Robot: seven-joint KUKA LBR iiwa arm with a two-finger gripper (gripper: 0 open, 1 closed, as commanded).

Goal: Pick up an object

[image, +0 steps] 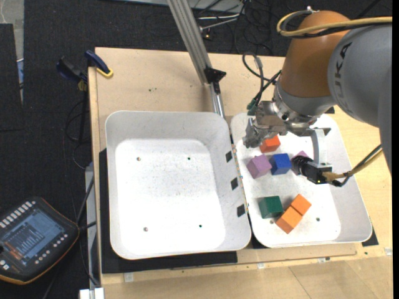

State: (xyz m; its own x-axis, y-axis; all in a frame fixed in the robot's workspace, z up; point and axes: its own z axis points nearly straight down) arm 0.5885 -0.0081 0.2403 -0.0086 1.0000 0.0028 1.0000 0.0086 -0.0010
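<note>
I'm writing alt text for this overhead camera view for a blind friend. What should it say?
A grey and orange robot arm reaches from the right, its gripper low over the right white bin, next to an orange block. That bin also holds purple, blue, green and two more orange blocks; the left white bin sits beside it.

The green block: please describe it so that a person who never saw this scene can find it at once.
Look at the right bin, the one under the arm. Near its front, closest to the camera, lie three blocks together; the green block is the left one, next to two orange blocks. It is the one green block there; the purple and blue blocks lie further back.
</note>
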